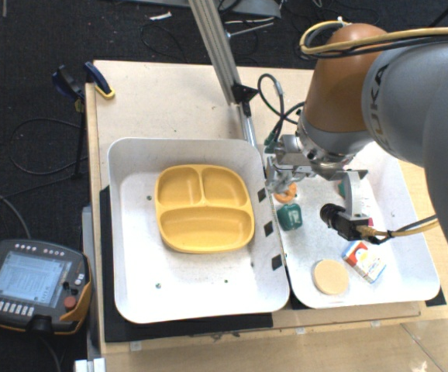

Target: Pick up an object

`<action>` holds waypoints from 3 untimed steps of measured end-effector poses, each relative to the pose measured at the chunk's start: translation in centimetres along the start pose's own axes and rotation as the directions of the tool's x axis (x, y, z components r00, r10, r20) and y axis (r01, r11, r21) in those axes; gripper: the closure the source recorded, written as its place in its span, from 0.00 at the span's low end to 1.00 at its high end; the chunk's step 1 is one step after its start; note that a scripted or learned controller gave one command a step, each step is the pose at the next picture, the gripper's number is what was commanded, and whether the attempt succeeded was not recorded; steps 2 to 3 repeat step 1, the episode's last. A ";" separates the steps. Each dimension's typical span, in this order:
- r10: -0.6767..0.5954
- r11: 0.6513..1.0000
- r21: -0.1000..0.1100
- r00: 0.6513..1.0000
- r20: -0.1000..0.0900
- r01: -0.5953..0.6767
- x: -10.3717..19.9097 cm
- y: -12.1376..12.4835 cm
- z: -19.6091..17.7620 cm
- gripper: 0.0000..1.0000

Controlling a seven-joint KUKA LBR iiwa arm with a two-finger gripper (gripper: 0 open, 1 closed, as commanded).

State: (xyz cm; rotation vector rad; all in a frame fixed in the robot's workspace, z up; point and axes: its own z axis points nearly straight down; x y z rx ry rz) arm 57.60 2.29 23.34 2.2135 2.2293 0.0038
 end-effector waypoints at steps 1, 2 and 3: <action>0.000 1.000 0.001 1.000 0.000 0.000 5.0 1.4 0.6 1.00; 0.000 1.000 0.001 1.000 0.000 0.000 5.0 1.4 0.6 1.00; 0.000 1.000 0.001 1.000 0.000 0.000 5.0 1.4 0.6 1.00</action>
